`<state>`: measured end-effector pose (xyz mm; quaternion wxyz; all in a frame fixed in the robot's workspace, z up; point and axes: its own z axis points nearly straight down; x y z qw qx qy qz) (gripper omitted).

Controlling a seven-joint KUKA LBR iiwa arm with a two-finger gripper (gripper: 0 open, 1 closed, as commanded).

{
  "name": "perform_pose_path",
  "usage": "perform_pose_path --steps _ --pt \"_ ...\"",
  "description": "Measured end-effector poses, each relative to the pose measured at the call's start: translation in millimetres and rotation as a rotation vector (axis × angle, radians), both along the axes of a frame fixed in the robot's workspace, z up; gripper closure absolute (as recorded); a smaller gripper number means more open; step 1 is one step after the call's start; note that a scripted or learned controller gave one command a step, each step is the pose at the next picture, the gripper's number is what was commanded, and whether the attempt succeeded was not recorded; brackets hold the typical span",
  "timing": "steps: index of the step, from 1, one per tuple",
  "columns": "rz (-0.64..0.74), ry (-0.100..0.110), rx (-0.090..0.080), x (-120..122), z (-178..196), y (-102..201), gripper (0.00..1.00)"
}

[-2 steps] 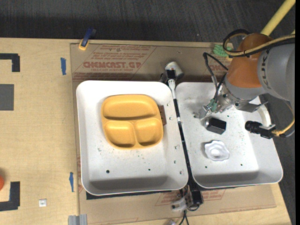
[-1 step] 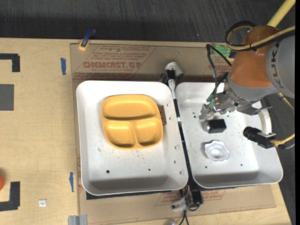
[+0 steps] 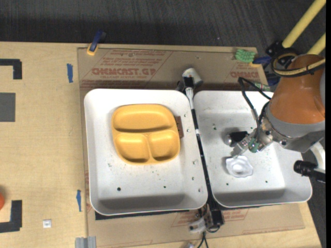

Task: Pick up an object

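A small pale, translucent crumpled object (image 3: pixel 239 166) lies in the right bin (image 3: pixel 289 187), near its middle. My gripper (image 3: pixel 239 141) hangs over that bin, just behind the pale object and close to it. I see nothing held in the gripper. The grey arm with its orange band (image 3: pixel 297 99) comes in from the right and hides the bin's right rear part. A yellow three-compartment plate (image 3: pixel 146 133) rests upside up in the left bin (image 3: pixel 98 154).
The two white bins sit side by side on a cardboard sheet (image 3: pixel 129 66), with a cable and connector (image 3: pixel 190 79) running along the seam between them. Blue and green clamps hold the sheet's back edge. A yellow pole (image 3: pixel 307 17) leans at the top right.
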<state>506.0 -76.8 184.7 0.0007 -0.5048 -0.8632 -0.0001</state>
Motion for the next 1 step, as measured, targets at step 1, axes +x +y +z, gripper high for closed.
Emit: perform_pose_path --steps 1 --pt "0.000 0.000 0.000 0.0 0.0 0.0 0.00"
